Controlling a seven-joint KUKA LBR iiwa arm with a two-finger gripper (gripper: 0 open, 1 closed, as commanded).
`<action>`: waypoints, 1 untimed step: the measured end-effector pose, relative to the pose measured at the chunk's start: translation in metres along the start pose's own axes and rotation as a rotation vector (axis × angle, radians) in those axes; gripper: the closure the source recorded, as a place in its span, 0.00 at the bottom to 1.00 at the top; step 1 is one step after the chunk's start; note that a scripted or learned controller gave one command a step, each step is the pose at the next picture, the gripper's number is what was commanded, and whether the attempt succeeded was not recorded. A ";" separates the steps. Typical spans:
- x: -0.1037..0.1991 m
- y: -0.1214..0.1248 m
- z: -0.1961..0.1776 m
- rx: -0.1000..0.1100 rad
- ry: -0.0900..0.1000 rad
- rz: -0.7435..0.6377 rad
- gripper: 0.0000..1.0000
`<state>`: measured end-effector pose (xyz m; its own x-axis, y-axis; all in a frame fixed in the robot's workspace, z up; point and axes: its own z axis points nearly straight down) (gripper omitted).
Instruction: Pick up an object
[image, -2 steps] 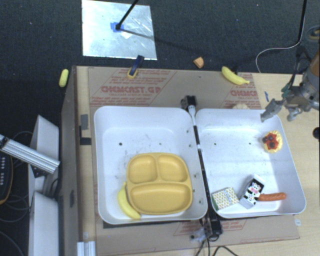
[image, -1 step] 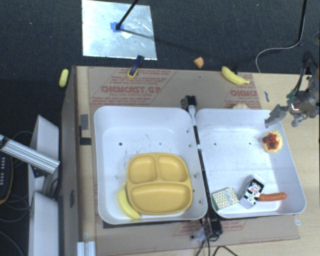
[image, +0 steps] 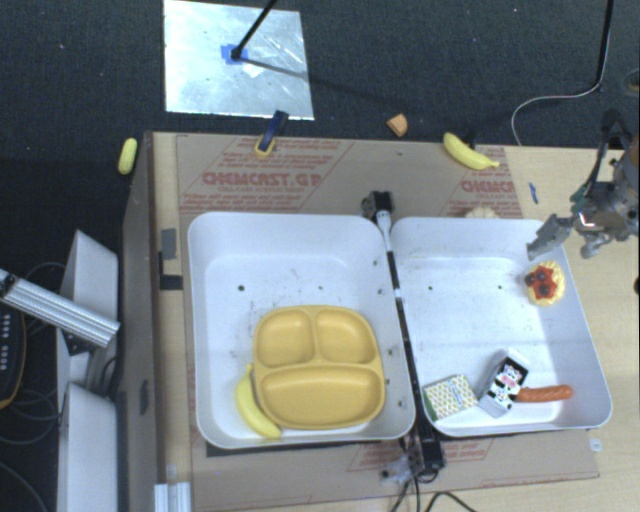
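My gripper (image: 568, 240) hangs over the far right corner of the right bin (image: 470, 290), open with nothing between its fingers. Just below it in that bin lies a small yellow and red toy (image: 544, 283). Along the bin's near edge sit a green and white packet (image: 449, 396), a black and white box (image: 506, 383) and an orange sausage-shaped piece (image: 543, 394). The left bin (image: 290, 260) holds a yellow divided plate (image: 318, 365) with a banana (image: 255, 408) against its left side.
On the cardboard behind the bins lie another banana (image: 468, 151), a small orange piece (image: 398, 124) and a blue and yellow clamp (image: 270, 132). A yellow item (image: 127, 155) sits off the board's far left corner. A metal rail (image: 60, 310) juts in at left.
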<state>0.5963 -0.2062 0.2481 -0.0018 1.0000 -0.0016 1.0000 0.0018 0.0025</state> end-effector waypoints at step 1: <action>0.000 0.017 0.000 -0.001 0.001 -0.002 0.00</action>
<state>0.6132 -0.2062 0.2483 -0.0040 1.0000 -0.0010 1.0000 0.0040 0.0034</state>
